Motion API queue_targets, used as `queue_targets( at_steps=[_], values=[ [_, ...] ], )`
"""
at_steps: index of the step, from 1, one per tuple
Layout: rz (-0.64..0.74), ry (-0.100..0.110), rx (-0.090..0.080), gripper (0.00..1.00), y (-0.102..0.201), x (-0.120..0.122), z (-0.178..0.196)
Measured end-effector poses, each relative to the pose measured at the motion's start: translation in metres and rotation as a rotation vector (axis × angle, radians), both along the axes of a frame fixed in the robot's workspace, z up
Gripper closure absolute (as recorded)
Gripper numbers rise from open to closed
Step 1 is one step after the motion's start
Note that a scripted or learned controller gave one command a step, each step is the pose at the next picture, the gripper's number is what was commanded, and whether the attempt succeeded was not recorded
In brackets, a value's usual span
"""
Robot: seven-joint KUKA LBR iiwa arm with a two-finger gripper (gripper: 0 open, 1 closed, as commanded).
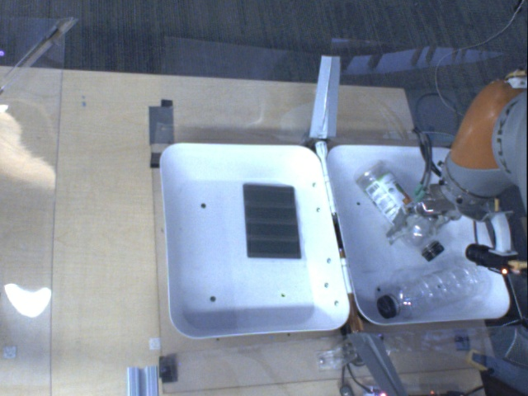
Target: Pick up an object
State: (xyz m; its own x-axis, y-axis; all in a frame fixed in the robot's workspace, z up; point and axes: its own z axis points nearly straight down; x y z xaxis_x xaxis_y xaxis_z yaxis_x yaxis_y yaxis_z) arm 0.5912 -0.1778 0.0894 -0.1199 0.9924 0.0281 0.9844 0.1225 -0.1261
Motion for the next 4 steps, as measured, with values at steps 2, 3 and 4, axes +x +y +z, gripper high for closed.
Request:
queue_targets(
  at_steps=[2,3,4],
  values=[
    [0.106,-0.059,-0.008,0.0,-0.041,0.036,0.002],
    [0.158,-0.034,0.001,0.0,-0.043,0.058,0.001],
    [0.203,-0.045,0.001,0.0,-0.044,0.059,0.001]
  ],
)
